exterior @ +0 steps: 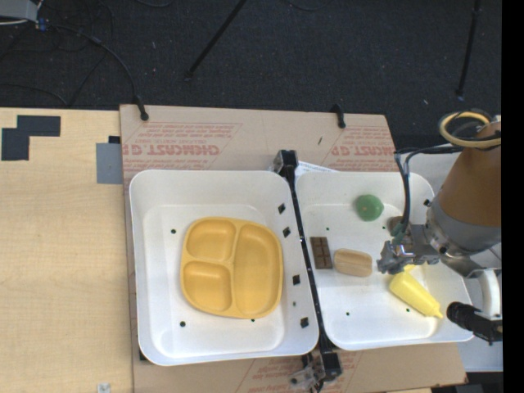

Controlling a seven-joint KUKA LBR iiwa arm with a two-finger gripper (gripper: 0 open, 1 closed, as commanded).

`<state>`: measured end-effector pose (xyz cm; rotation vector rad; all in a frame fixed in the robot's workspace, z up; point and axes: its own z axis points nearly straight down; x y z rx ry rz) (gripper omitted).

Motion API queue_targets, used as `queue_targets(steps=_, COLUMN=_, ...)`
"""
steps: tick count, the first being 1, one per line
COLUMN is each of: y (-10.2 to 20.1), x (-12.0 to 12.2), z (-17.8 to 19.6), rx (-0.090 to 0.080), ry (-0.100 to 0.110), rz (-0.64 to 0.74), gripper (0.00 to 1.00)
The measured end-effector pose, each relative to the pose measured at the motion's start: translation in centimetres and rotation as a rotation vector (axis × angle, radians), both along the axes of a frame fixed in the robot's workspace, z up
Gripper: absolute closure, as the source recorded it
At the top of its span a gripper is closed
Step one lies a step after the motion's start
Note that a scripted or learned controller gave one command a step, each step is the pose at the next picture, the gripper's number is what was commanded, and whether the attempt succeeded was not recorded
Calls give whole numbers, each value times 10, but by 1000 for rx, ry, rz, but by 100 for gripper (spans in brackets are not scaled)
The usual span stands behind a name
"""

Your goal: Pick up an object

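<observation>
One hand [391,258] low beside wooden block [354,263], holding nothing.

Just one camera here, sitting fixed above the bench [65,244] and looking down at a slant. It's taking in both the left bin [155,334] and the right bin [368,338] whole from fairly far back, with the arm [475,195] coming in from the right.
</observation>
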<state>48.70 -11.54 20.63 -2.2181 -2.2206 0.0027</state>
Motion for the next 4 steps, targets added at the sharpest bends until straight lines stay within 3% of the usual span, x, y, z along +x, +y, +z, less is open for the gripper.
queue_targets(steps=2, y=94, x=6, z=-7, rx=0, ry=2, rz=-2, gripper=100)
queue_targets(steps=4, y=188, x=10, z=24, rx=-1, ry=1, rz=0, gripper=100)
